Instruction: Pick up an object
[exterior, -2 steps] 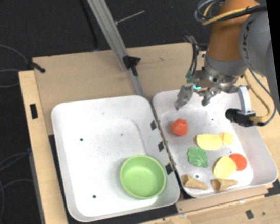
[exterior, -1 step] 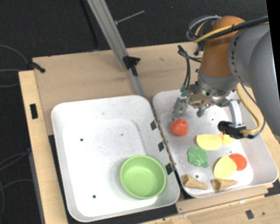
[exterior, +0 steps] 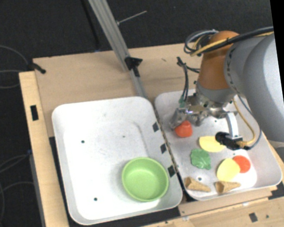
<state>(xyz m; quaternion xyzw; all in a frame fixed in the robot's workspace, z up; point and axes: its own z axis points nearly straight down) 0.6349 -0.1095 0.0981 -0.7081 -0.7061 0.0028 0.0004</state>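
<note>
Because the arm reaches in from the right and bends down over the far end of the right bin (exterior: 267, 163), its pincer (exterior: 183, 117) sits low among the small items there, and that seems the reason for the crowding: the loose pieces are gathered in one bin so the arm can choose among them, while the left bin (exterior: 98, 137) holds a green bowl (exterior: 145, 178) near its front right corner and otherwise bare white floor. The likely target is the red-orange piece (exterior: 184, 129), which lies at the far left of the right bin, close to the wall shared with the left bin. It sits just under and slightly nearer the camera than the pincer's tips — touching or almost touching, though the slant of the view does not settle which. Whether the fingers are spread or closed cannot be told from here, since the dark metal parts blur together, and nothing shows the piece caught between them, so it is best judged as resting on the bin floor. Further toward the front lie a green leafy piece (exterior: 201, 158), a yellow piece (exterior: 209, 144) beside a black part of the arm's fitting, a second yellow piece (exterior: 226, 170) touching a red-orange round (exterior: 242, 163), and two tan wedges (exterior: 196, 185) along the front wall. Both bins rest side by side on the worktop (exterior: 75, 83) — a pale board crossed by a slanted metal rail (exterior: 112, 33).
</note>
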